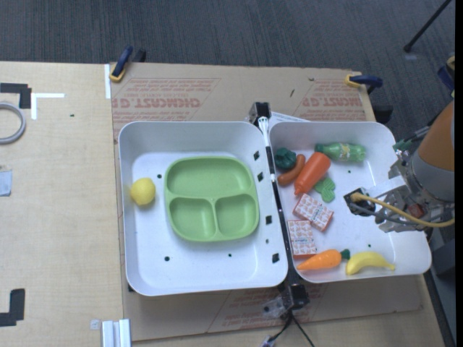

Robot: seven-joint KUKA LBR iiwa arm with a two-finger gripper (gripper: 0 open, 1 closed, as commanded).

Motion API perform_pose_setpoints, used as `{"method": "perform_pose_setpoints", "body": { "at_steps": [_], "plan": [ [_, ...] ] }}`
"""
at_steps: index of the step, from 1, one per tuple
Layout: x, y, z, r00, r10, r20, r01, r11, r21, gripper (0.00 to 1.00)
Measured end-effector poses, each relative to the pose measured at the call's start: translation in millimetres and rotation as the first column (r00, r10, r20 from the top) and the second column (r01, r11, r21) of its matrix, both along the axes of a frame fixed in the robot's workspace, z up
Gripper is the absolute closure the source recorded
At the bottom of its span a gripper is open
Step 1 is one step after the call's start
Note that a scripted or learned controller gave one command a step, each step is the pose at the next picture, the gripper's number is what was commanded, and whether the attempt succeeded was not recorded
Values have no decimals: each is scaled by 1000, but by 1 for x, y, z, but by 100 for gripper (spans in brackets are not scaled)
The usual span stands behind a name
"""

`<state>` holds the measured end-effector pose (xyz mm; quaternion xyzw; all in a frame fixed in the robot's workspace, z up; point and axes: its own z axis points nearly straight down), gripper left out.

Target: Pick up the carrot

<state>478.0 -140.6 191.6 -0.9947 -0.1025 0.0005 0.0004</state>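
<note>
On the desk (pixel 58 251), two shallow white plastic bins sit side by side. The left bin (pixel 137 132) holds a pale green divided plastic plate (pixel 213 197) in its middle and a small yellow toy lemon (pixel 142 191) just beside the plate's left edge.

The right bin (pixel 369 176) is more crowded. The orange plastic carrot (pixel 320 260) with a green stub lies along the front wall, near the front-left corner. Its tip points left and its stub points right, just beside a yellow toy banana (pixel 370 264). Just behind the carrot lie two small red-and-white patterned cardboard boxes (pixel 312 212). Farther back, a larger orange-red tapered toy vegetable (pixel 312 172) lies tilted, with a green leafy piece (pixel 327 189) at its lower end. A brown toy sausage (pixel 291 170) and a dark green toy piece (pixel 284 157) lie to its left. A green plastic bottle (pixel 341 150) lies on its side near the back wall.

The gripper (pixel 396 210) hangs over the right side of the right bin, behind the banana and apart from the carrot. I cannot tell whether it is open or closed, and nothing is visibly held in it.
</note>
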Motion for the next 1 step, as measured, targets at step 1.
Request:
{"method": "perform_pose_setpoints", "body": {
  "at_steps": [1],
  "plan": [
    [0,82,0,1000,15,-1,-15,1000,1,100]
  ]
}}
